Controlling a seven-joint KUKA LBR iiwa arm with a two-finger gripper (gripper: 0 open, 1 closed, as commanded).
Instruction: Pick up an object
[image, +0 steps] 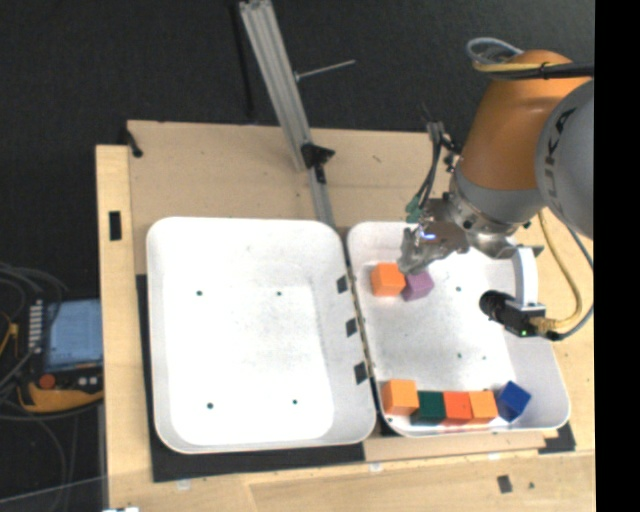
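Note:
My gripper (414, 258) hangs over the upper left part of the right bin (540, 350). Right below its tip lies a purple block (420, 286), partly covered by it. An orange block (387, 280) sits just left of the purple one, touching or nearly touching it. Whether the purple block is gripped is not visible.
Along the right bin's front wall stand several blocks in a row: orange (401, 395), green (431, 407), red-orange (458, 406), orange (483, 404) and blue (513, 399). The left bin (160, 300) lies beside it. A slanted metal post (290, 110) rises behind the bins.

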